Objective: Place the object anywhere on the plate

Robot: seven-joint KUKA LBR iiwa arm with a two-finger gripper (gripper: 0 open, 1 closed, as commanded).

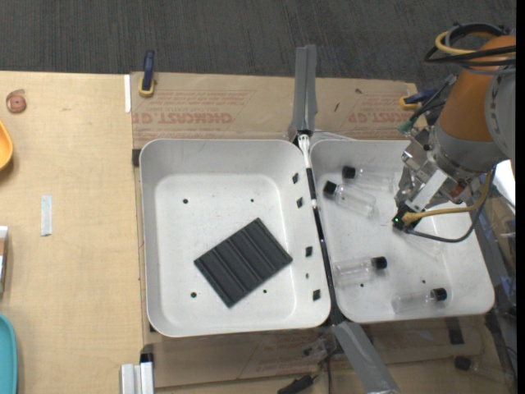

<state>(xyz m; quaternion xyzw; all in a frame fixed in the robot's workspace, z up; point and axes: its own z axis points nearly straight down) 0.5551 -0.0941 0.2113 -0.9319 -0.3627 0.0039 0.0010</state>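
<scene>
Overhead view of the surface [66, 286], which bears two white bins side by side on cardboard [246, 109]. In the left bin [156, 220] we see the plate [244, 262], a dark ribbed slab lying flat and askew, toward 5 o'clock of the bin's centre and apart from every wall. The right bin [472, 290] holds four clear vials with black caps, each on its side. Vial 1 [354, 173] lies at 11 o'clock in that bin, with vial 2 [340, 194] near it, toward its 7 o'clock. Vial 3 [365, 266] lies at 7 o'clock, and vial 4 [426, 298] at 5 o'clock, near the front wall. All four are well apart from the plate, with the bins' adjoining walls between. The arm [480, 97], grey with an orange band, enters at 3 o'clock. Its tool [410, 205] stands over the right bin at about 2 o'clock from that bin's centre, and we cannot tell whether it is open or closed. A grey bar [305, 89] runs toward 12 o'clock from the gap between the bins. A blue clamp [148, 72] sits on the cardboard's far edge at 11 o'clock. A pale strip [46, 216] lies on the bare surface at 9 o'clock.
</scene>
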